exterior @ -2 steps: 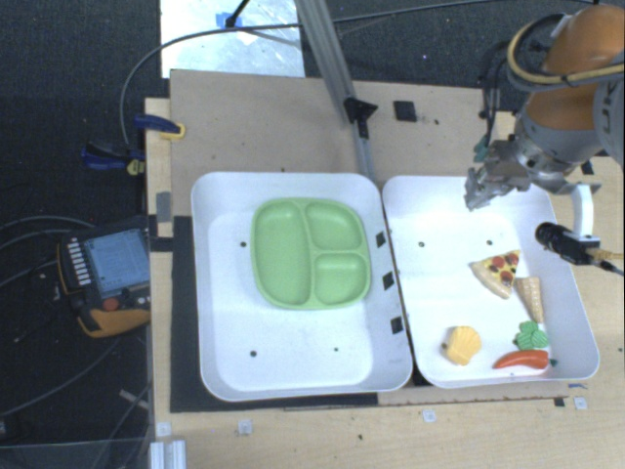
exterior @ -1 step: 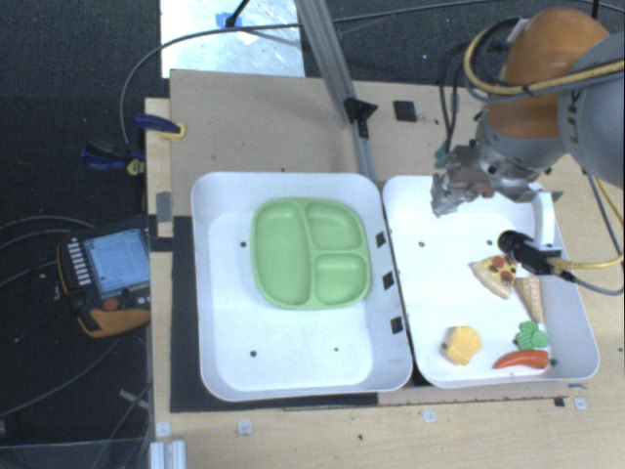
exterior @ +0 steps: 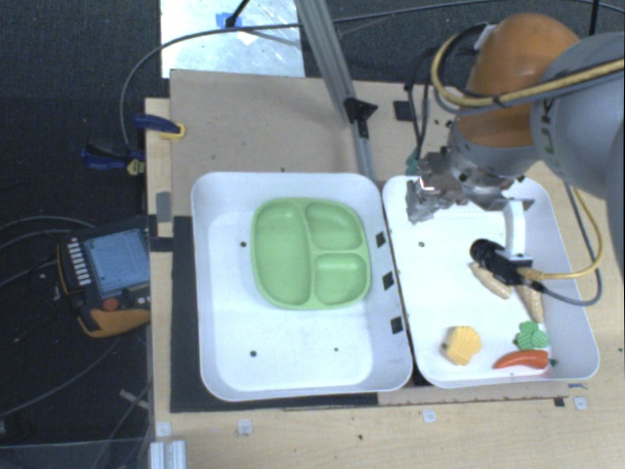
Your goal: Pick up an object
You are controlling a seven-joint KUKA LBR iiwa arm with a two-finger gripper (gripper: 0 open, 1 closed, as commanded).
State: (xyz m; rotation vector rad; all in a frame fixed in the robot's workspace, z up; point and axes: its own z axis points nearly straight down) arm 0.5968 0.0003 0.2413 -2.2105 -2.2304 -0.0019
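The green plate [exterior: 311, 254] looks like smooth, matt plastic. Both white bins [exterior: 227, 360] look smooth and a bit shiny. The bench [exterior: 256, 125] looks like flat brown board. The arm's orange band [exterior: 516, 52] shines.

**Two bins on the bench**

The left bin [exterior: 225, 360] holds a divided plate [exterior: 311, 252] toward its back. In the right bin [exterior: 430, 291], the toys sit along the front right: a corn piece [exterior: 462, 344], a carrot [exterior: 520, 361] right of it, a banana [exterior: 491, 279] behind them.
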